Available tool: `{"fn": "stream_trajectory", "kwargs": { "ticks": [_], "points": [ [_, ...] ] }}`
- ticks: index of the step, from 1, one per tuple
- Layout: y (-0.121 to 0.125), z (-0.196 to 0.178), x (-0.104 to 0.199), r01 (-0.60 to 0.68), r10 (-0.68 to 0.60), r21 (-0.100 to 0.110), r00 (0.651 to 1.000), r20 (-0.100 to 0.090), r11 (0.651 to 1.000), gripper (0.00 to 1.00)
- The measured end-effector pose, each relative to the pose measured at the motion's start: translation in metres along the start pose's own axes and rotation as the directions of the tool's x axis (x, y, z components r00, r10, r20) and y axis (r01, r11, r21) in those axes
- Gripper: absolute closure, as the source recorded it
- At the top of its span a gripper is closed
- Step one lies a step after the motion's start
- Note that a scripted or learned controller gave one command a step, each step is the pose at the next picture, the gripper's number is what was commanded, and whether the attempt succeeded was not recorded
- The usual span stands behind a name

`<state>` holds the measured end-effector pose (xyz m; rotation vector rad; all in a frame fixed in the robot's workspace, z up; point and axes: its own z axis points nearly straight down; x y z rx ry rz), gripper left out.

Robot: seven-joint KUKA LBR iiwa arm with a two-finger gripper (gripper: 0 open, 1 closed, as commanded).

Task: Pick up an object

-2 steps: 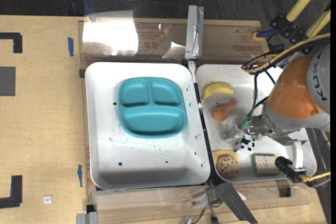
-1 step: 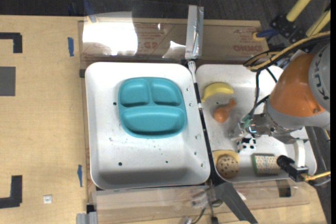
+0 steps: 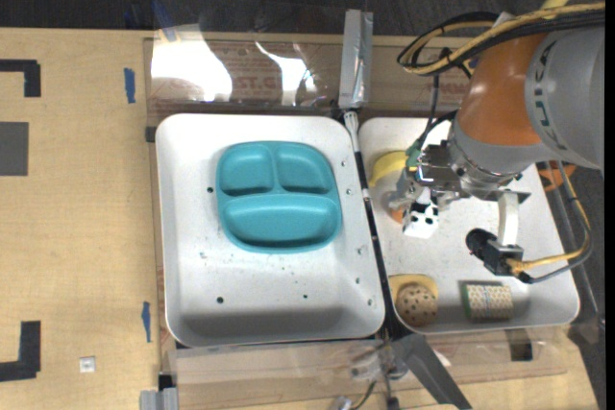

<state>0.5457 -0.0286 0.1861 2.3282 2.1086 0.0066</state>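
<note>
Over the right bin: the hand [image 3: 423, 192] is hanging near the bin's 9 o'clock side, and the grey arm [image 3: 572, 91] with its orange band [image 3: 500, 106] is reaching in from 3 o'clock.
Hand state: it is showing from above, so whether it is spread, pressed together or pinching anything cannot be told.
Right bin [image 3: 452, 264]: it is sitting on the bench [image 3: 67, 235] and carrying four loose things.
Black-and-white block [image 3: 420, 222]: it is lying on the bin floor just at 6 o'clock of the hand; whether the two are touching cannot be told.
Yellow object [image 3: 387, 166]: it is resting by the bin's 9 o'clock wall, at 10 o'clock of the hand and just beside it.
Tan perforated round [image 3: 415, 300]: it is sitting in the bin's 7 o'clock corner, well apart from the hand.
Patterned cylinder [image 3: 488, 300]: it is lying on its side along the 6 o'clock edge, at 3 o'clock of the tan perforated round, near it but apart.
Left bin [image 3: 192, 283]: it is sitting right beside the right bin, at its 9 o'clock.
Teal divided plate [image 3: 279, 197]: it is lying flat in the left bin, with two small compartments at 12 o'clock and one wide one at 6 o'clock.
</note>
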Motion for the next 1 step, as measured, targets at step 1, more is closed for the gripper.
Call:
{"fn": "stream_trajectory", "kwargs": {
  "ticks": [1],
  "points": [
    [0.0466, 0.0024, 0.0232, -0.077, 0.077, 0.004, 0.997, 0.003, 0.997, 1.00]
  ]
}}
